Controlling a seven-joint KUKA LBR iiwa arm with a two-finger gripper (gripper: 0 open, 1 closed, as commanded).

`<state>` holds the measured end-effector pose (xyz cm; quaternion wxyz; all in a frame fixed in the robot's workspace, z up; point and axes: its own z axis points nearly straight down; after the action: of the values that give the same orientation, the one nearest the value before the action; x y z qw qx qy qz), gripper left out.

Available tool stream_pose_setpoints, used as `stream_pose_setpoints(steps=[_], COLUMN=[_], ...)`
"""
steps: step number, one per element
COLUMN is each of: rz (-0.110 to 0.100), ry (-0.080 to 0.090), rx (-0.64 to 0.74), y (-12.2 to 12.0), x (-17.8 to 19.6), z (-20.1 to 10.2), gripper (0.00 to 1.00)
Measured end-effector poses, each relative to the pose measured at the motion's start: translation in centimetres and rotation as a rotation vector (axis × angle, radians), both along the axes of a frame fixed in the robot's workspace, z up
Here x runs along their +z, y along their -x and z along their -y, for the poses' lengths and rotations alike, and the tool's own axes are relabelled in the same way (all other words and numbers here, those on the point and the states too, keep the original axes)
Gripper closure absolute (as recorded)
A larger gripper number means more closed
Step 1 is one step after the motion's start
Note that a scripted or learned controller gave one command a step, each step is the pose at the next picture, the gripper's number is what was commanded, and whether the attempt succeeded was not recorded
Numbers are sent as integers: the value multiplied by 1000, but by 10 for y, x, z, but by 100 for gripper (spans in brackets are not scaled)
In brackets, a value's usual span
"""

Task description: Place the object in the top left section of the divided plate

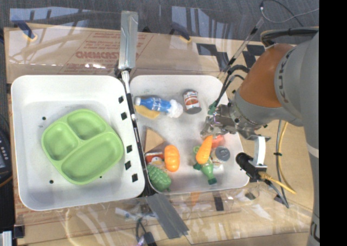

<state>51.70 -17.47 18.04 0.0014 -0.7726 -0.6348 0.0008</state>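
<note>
Two white bins side by side: left bin [21, 131], right bin [179, 85]. One grey arm [282, 82] with orange band hangs over the right bin's right edge. One green divided plate [81, 146], three sections, sits alone in the left bin, well apart from the toys.

Right bin holds the clutter: one blue and white bottle [156, 104] lying flat near the bin's top left, one small can [191, 101] just right of it, one tan wedge [153, 141], one orange pumpkin [171, 158], one green bumpy toy [159, 178] at the bin's lower left, one carrot [204, 150] and one dark round lid [222, 154].

The carrot is orange, long, with a green leafy end, tilted, right of the pumpkin. The gripper [217, 123] is just above the carrot; whether it is spread or pinching cannot be told.
</note>
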Motion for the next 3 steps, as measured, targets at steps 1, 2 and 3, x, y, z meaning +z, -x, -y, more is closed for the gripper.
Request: stream_pose_setpoints(steps=[1,2,3], rz=[1,-1,1], ry=[1,1,1], rx=[86,-234,1], y=[0,-71,-67], x=[18,88,55], z=[-23,-104,-208], gripper=[100,100,100])
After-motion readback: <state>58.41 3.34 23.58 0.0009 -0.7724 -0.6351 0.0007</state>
